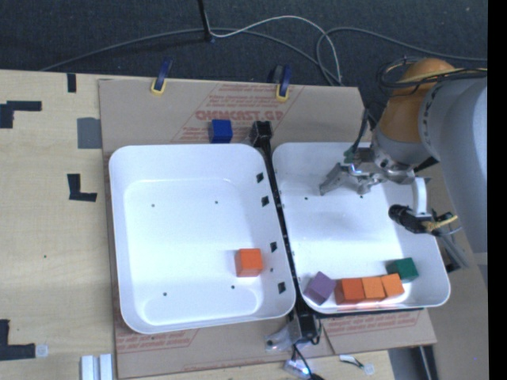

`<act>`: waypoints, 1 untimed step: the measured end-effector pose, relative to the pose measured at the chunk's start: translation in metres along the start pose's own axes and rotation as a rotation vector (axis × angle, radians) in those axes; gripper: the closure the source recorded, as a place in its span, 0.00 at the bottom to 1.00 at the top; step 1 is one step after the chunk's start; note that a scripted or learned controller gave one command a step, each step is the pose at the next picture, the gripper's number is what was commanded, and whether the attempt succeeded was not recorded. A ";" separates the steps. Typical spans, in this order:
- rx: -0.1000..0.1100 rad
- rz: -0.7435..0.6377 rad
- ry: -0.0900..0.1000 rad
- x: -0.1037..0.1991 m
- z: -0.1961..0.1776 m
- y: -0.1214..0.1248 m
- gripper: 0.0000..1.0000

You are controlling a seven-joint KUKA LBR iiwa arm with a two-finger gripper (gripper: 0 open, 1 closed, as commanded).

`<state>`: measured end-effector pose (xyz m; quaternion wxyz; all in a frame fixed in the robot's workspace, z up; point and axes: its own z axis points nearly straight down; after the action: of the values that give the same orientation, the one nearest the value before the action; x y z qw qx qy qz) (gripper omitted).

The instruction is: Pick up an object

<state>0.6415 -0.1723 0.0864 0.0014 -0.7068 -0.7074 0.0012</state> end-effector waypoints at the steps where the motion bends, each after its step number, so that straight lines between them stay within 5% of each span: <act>1: -0.004 -0.001 -0.001 0.000 -0.013 0.001 1.00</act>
<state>0.6426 -0.1723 0.0993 -0.0001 -0.7066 -0.7076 0.0001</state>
